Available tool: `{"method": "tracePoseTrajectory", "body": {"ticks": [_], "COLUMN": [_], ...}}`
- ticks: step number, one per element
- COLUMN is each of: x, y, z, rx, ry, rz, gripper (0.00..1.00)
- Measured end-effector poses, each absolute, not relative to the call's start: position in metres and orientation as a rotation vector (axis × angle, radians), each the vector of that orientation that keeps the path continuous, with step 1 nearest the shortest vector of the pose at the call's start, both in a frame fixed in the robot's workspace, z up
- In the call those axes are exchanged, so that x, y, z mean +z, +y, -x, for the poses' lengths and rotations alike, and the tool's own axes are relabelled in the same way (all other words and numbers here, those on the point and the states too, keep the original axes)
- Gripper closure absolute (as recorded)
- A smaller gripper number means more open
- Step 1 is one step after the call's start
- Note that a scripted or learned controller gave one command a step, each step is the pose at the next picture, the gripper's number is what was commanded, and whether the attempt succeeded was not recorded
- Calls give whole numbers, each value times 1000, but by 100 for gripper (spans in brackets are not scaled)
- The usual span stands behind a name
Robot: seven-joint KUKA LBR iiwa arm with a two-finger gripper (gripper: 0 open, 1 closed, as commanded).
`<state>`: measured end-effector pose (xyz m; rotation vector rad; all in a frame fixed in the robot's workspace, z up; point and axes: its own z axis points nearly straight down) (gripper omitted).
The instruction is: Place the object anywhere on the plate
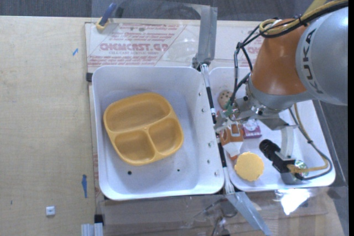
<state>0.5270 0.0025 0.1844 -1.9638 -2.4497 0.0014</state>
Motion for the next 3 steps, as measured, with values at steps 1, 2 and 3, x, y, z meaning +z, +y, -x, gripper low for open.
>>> {"method": "tracePoseTrajectory", "body": {"ticks": [1,2,3], "x": [184,138,139], "y": [73,127,127], "z": [-558,-594,-594], "rx": [-1,0,-1], "ry": [-2505,-2423,-2423], "rz": [1899,2002,2002], "gripper": [100,100,0]}}
